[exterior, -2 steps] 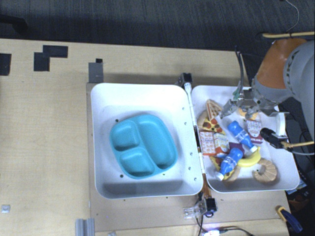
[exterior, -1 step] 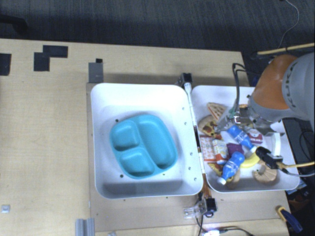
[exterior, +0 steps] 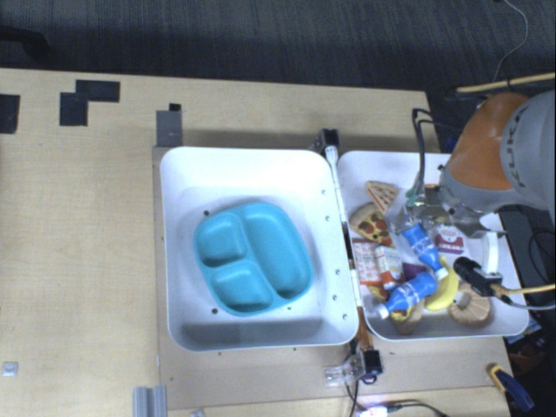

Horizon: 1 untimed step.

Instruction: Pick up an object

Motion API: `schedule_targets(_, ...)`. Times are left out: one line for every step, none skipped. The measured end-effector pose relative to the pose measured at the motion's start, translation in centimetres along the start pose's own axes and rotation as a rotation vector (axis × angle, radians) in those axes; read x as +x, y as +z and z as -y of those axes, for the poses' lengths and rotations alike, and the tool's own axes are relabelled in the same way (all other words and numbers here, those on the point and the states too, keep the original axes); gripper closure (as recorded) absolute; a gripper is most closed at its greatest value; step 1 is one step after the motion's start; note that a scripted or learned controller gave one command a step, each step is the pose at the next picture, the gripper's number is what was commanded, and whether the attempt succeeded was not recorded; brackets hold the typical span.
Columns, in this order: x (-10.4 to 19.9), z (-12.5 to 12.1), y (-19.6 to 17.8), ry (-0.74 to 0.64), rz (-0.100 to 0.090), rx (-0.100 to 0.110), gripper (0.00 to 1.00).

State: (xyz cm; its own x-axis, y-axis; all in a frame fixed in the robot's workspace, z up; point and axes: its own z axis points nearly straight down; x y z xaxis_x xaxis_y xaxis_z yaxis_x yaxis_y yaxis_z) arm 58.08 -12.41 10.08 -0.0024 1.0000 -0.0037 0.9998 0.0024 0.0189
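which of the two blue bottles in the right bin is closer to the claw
The upper blue bottle, lying aslant just below the claw. The other blue bottle lies lower in the right bin, beside the yellow banana, farther from the claw.

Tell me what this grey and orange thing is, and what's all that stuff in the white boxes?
That is a robot arm, reaching in from the right. A camera fixed above the bench looks down on it at a slant. At the arm's end is its pincer, two fingers for grabbing things. It hangs low over the right bin, which holds a jumble of small things: a toy pizza slice, a sandwich piece, blue bottles, a yellow banana and some packets. The left bin holds a blue plate with three sections. The robot's job is to pick something up. From this view I can't tell whether the pincer has grabbed anything.
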Motion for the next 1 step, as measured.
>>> schedule_targets(4.96, 6.39, -8.58, -0.002, -0.005, 0.016, 1.00)
